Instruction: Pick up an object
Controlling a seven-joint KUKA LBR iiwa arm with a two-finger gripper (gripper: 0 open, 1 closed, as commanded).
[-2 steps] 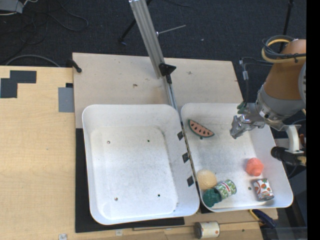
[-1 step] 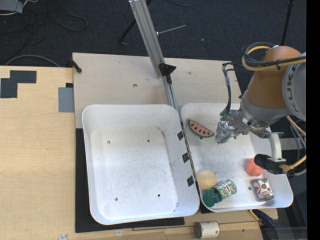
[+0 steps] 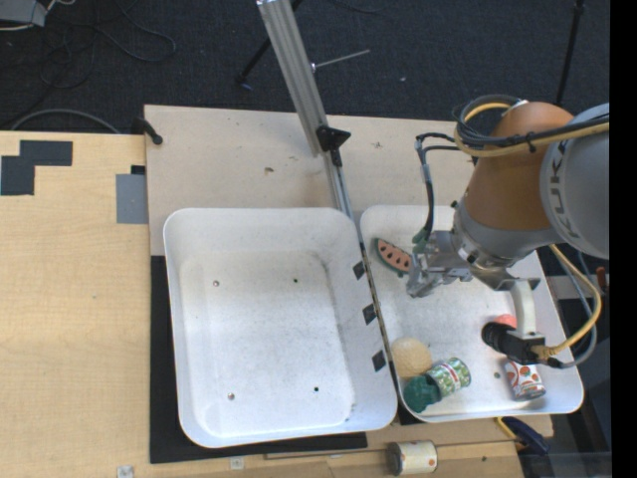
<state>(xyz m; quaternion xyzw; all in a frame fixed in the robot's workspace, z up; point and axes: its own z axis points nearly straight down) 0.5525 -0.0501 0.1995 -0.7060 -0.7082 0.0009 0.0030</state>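
Camera view: gripper point(image 3: 430, 279) hangs low in the right bin point(image 3: 562, 398); whether it is released or clenched, I cannot tell.
It may descend onto bare floor beside the reddish flat object point(image 3: 393, 256) and catch nothing.

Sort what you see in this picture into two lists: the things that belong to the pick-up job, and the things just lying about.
Belongs to the job:
gripper
right bin
slice of food
beige ball
can
green toy
small carton

Just lying about:
left bin
metal rail
roll at the bench edge
cables on the floor
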